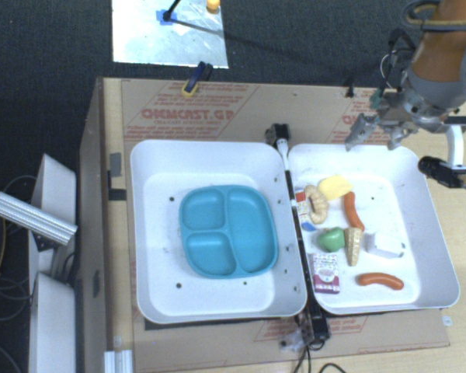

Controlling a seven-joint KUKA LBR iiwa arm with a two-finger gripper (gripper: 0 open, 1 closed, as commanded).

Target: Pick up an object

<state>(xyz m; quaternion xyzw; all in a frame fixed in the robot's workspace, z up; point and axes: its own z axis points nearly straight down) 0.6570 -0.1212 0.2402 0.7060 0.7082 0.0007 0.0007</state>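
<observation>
A dark carpeted floor surrounds the desk, whose brown top carries faded red print reading "CHEMCAST GP" along its far edge; the same print repeats near the far right corner, too faint to read fully. On the floor beyond lies a shiny sheet with a small orange-yellow ball on it. Two white bins sit side by side on the desk. The left bin holds a blue divided tray. The right bin holds toy food: a yellow piece near its far edge, a red sausage, a green piece, a corn cob, another red sausage by the near edge, and a small packet whose label is too blurred to read. The gripper hangs over the right bin's far edge, fingers spread apart with nothing between them. The arm's upper part is cut off at the frame's corner.
</observation>
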